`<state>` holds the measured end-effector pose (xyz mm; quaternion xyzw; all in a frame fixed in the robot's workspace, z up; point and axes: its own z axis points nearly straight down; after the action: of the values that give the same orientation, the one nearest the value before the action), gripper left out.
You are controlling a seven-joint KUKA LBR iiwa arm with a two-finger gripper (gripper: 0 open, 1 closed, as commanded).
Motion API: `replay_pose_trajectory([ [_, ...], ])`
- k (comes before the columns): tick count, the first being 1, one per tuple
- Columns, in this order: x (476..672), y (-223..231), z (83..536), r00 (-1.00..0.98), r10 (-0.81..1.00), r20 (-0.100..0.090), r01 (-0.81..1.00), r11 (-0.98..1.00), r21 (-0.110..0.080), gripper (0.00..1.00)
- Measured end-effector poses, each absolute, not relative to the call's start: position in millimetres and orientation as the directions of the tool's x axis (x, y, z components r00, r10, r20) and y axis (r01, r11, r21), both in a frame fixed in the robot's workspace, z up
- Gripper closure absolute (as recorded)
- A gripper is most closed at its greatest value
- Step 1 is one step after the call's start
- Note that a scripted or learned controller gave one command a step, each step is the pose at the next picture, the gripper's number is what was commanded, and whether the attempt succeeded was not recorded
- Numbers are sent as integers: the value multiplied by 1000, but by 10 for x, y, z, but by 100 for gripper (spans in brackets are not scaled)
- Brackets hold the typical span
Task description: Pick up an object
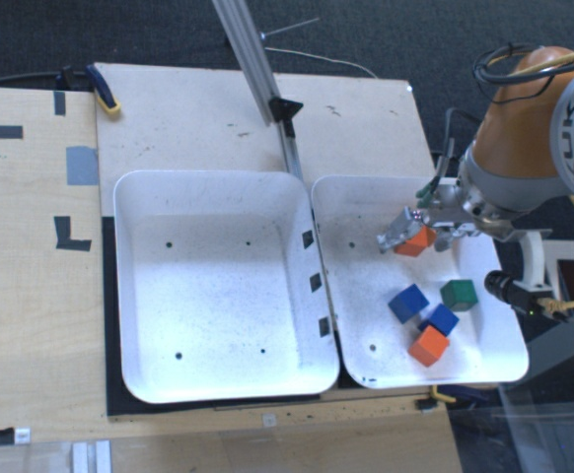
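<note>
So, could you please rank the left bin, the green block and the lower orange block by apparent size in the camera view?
1. left bin, by far the largest.
2. lower orange block and green block: they look about alike, so I won't rank them.

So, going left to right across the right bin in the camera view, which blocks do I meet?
Orange block at the fingers → larger blue block → lower orange block → small blue block → green block.
</note>
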<state>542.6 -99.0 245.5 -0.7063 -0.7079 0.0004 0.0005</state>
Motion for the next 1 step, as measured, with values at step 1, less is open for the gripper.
replay_pose_trajectory([
  [1, 5201, -1059, 1171, -2, 1000, -8, 1000, 2, 23, 0],
])
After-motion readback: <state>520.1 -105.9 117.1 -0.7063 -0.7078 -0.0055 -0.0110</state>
